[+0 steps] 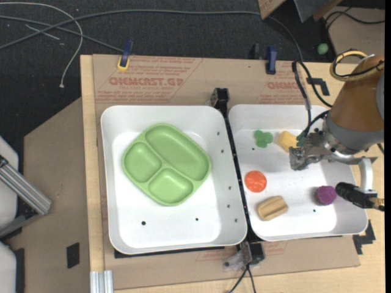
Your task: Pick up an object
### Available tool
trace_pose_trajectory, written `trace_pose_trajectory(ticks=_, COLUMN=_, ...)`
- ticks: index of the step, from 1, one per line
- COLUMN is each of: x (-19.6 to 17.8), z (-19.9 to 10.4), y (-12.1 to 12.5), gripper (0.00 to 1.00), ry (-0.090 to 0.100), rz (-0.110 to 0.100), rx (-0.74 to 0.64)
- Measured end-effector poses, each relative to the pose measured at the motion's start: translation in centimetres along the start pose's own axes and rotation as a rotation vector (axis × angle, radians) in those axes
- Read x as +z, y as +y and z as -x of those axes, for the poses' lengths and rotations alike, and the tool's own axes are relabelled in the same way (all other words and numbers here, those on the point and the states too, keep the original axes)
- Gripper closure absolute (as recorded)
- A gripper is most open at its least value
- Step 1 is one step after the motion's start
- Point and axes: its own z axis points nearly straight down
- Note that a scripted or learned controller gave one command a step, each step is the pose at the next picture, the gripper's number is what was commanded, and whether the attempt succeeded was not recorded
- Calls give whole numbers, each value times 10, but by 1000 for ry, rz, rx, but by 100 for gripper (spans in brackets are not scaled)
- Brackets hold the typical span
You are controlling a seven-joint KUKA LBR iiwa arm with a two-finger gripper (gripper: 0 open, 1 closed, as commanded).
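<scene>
The gripper (pixel 297 161) hangs low over the right bin (pixel 293 224), near its far side; whether it is released or clenched cannot be told from this angle, and nothing shows in its grasp. Just to its far left lies a yellow piece (pixel 287 140), almost touching the gripper's body, and a small green piece (pixel 263 138) sits further left. Nearer, an orange ball (pixel 255 180) rests left of the gripper, a tan bread-like block (pixel 272 207) lies near the front wall, and a purple piece (pixel 325 194) sits to the right. The left bin (pixel 122 224) holds a green divided plate (pixel 166 162).
</scene>
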Motion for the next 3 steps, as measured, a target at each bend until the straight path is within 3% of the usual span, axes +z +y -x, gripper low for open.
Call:
trace_pose_trajectory(ticks=1, x=46, z=8, y=0, gripper=0, ry=1, rz=-4, rx=0)
trace_pose_trajectory(ticks=2, x=69, z=7, y=0, gripper=0, ry=1, rz=-3, rx=-1)
trace_pose_trajectory(ticks=3, x=57, z=7, y=1, gripper=100, ry=1, rz=1, rx=1)
